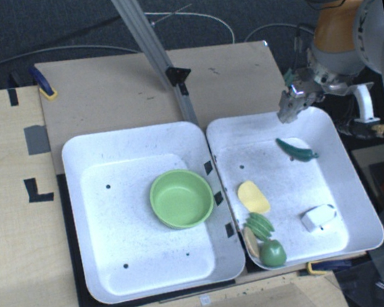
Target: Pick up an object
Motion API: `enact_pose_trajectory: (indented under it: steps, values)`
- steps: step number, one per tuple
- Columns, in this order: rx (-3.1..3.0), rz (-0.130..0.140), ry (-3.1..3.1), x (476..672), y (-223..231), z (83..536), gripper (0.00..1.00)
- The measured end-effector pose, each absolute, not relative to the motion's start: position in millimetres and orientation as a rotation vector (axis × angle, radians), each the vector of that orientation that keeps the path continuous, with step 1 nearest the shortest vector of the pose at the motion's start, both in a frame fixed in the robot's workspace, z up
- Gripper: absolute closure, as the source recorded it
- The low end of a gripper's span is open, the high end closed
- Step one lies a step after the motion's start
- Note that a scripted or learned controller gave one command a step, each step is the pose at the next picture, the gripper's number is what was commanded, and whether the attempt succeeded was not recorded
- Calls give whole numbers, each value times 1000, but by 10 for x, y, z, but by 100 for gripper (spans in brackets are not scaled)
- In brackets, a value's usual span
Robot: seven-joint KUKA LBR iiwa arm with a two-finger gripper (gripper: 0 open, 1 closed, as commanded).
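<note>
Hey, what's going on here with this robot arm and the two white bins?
A grey robot arm with an orange band reaches in from the right, its gripper hanging over the upper right rim of the right white bin. It holds nothing. That bin contains a dark green curved piece, a yellow oval object, a small white object and green toys in the lower left corner. The left white bin holds a round green bowl. Nothing has been picked up yet.
</note>
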State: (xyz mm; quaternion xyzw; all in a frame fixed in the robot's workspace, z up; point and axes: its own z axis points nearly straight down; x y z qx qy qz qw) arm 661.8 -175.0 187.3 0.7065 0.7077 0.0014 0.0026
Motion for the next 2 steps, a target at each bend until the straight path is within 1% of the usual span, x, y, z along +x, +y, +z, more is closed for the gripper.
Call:
enact_pose_trajectory:
  steps: [1, 2]
  values:
    - [2215, 5, 2221, 6620, -1644, 2442, 100]
    - [2216, 4, 2221, 6630, -1639, 2929, 100]
